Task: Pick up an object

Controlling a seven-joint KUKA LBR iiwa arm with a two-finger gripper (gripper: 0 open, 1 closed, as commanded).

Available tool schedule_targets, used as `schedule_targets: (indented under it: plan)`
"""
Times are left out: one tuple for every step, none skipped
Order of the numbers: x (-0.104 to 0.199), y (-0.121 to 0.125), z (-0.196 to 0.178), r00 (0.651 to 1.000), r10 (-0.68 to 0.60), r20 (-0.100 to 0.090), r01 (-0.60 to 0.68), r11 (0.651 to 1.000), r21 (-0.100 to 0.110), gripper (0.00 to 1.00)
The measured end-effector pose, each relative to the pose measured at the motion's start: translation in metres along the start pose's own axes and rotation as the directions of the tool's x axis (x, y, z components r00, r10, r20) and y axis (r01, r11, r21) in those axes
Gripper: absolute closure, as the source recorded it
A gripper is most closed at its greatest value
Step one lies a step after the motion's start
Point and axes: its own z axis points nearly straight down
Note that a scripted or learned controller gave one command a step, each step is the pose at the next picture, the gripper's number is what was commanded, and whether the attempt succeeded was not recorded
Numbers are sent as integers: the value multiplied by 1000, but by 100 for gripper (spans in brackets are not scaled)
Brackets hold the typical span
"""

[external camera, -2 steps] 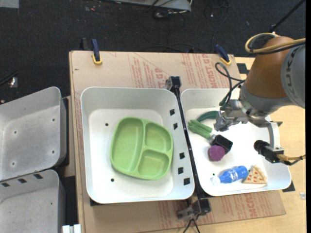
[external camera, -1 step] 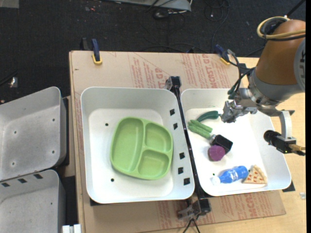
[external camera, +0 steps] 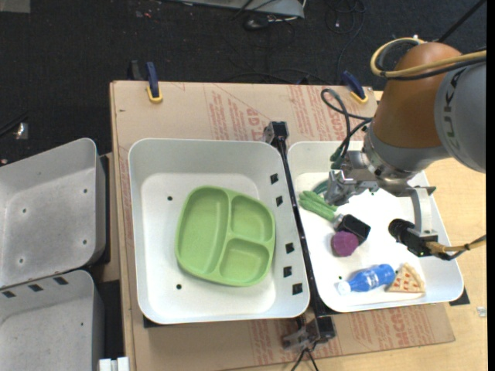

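Fingers (external camera: 334, 194) just above green object (external camera: 317, 205) in right bin (external camera: 445, 284); spread or pressed, can't tell.

My one camera sits fixed above the plywood bench (external camera: 201, 114), angled down, mid-range. It takes in both shallow white plastic bins (external camera: 147, 207); my grey arm (external camera: 433, 107) enters from frame right.

The claw (external camera: 338, 188) hangs over the green tool (external camera: 315, 205) in the right bin (external camera: 447, 284).
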Motion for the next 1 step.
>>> schedule_targets:
  plan:
    - [52, -23, 6, 1000, -1, 0, 1, 1000, 1, 100]
